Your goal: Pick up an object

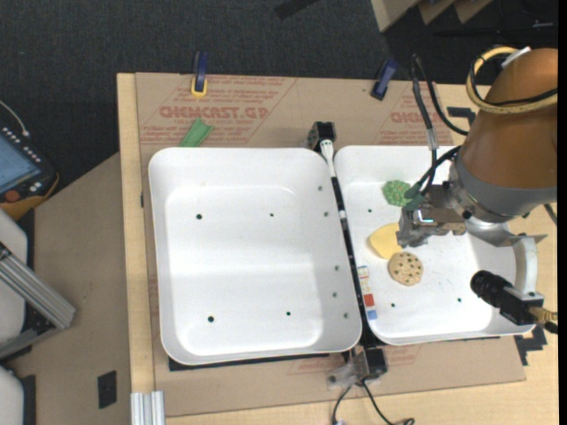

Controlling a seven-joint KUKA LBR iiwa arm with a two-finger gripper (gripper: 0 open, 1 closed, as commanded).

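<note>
Cardboard (pixel 266 104) covered the bench under two shallow white bins that stood side by side; the left bin (pixel 177 308) showed only a few small dark dots on its floor, and the right bin (pixel 443 321) held three small things. The arm (pixel 518 131), with its wide orange band, reached in from the right and hung over the right bin; the gripper (pixel 415 228) was low in that bin, near its middle. A yellow piece (pixel 384 241) lay on the bin floor just beside the gripper, on its left, and it seemed to touch the gripper tip or to be very near it; I could not tell which. A round cookie (pixel 407 268), light brown with dark spots, lay just below the yellow piece, close to it. A green piece (pixel 395 191) lay above the gripper, nearer to the far wall of the bin, partly behind a black cable. Whether the gripper was open or closed I could not tell, because the arm hid it from above; no thing was seen between its tips. A blue and yellow clamp (pixel 199 76) and a second blue clamp (pixel 384 78) held the far edge of the cardboard; a green strip (pixel 195 133) lay on the cardboard beyond the left bin.
</note>
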